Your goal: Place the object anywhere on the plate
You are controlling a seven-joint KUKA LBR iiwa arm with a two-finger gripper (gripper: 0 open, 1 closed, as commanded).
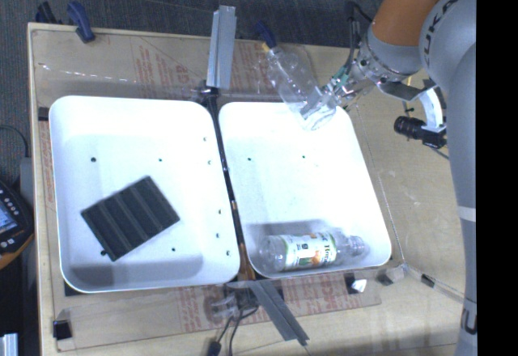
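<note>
Dark carpet runs behind a cardboard-topped bench (48, 55) with blue clamps along its far edge, and two shallow white bins sit side by side on it.

Starting on the left: the left bin (73, 124) has a dark ribbed rectangle lying flat in it, tilted a bit. That's the plate (129, 218), as far as I can judge, since nothing else looks like a target. It's sitting toward the near-left part of that bin with bare white floor all round it.

Moving right, the right bin (356, 176) has a plastic bottle with a label (312, 251) lying on its side against the near wall. Looks untouched.

Up at the far edge of the right bin is a clear bottle (293, 81), tilted and lifted, its top end pointing up-left over the bench and its lower end at the gripper (330, 99). It does look pinched at that end, with the fingers closed on the clear plastic, though it's see-through, so the exact contact is hard to make out.

So my read: the pick is done and we're at the carry step. The next move needs a long swing left across the divider between the bins, then a drop low over the plate before letting go. A round bottle on a ribbed surface could easily roll off, so it should be released low and gently.
</note>
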